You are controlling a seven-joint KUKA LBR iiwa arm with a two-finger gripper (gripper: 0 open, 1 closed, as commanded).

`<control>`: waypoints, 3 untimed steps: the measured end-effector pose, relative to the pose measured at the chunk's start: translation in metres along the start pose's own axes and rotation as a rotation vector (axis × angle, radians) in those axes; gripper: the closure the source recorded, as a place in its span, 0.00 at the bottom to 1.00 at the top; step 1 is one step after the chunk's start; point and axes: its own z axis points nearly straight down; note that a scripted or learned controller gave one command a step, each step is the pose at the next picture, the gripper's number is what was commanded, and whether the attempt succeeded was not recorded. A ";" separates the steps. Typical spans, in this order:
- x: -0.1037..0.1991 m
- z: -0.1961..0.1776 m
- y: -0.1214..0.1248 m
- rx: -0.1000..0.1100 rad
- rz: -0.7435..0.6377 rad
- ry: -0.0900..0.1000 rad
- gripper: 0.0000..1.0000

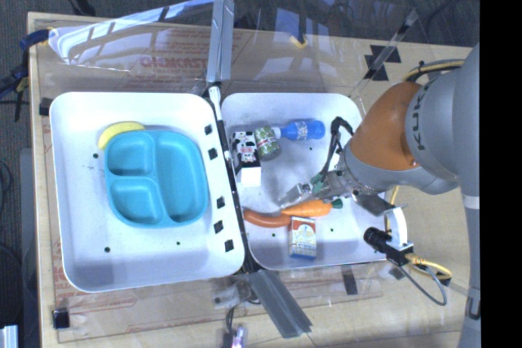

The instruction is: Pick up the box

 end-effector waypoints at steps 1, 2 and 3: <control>0.050 0.001 -0.016 0.002 -0.446 0.002 0.00; 0.069 -0.006 -0.020 -0.009 -0.677 -0.029 0.00; 0.006 0.000 0.054 0.000 -0.375 -0.002 0.00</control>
